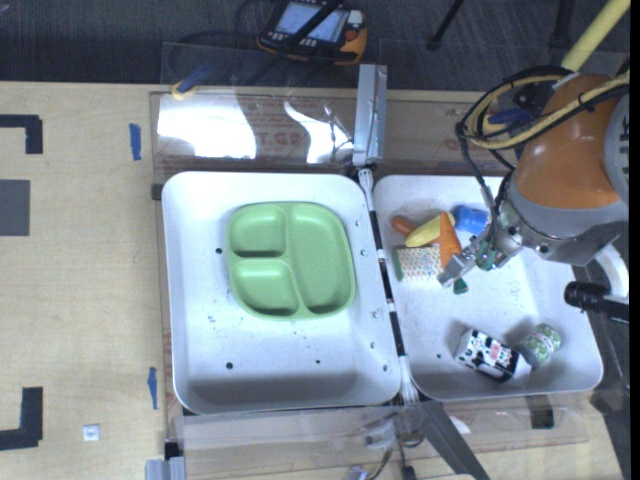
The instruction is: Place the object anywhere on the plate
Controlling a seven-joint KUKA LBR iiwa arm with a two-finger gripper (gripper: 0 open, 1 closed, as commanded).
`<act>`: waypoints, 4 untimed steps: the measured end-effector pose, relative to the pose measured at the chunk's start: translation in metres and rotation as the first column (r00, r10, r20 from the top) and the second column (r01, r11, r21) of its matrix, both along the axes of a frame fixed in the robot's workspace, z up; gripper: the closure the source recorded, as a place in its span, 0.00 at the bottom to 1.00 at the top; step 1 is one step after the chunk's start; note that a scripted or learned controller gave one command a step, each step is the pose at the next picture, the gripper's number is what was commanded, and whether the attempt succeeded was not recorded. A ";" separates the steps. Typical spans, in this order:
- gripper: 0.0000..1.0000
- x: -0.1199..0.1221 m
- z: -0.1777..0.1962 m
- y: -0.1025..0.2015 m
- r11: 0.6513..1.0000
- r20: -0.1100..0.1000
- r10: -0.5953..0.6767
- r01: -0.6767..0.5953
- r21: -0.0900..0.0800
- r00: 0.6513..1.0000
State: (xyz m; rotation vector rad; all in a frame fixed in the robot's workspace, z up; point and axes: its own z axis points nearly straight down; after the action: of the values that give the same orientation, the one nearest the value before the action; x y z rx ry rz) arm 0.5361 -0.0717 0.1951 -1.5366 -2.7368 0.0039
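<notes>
Over the right bin's upper-left corner, claw [462, 270] hangs beside the food cluster [428, 236], finger state unclear; green plate [291, 259] lies leftward in the other bin.

A robotics lab — a wooden bench [80, 268] marked with blue tape [135, 140] and black squares; two white bins [190, 298] sit on it behind a clear panel [260, 118]; beyond the bench, a teach pendant [312, 26] and stand legs — cables [520, 93] loop at the bench's right.
</notes>
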 end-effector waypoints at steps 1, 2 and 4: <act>1.00 0.005 -0.015 -0.035 0.993 0.000 0.115 -0.115 0.002 0.993; 1.00 0.053 -0.013 0.026 0.927 0.006 0.376 -0.376 0.000 0.927; 0.00 0.052 -0.013 0.123 0.905 0.004 0.425 -0.425 0.001 0.905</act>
State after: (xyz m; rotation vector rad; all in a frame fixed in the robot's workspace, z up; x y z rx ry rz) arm 0.5877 0.0514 0.1819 -0.9041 -3.0087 0.0000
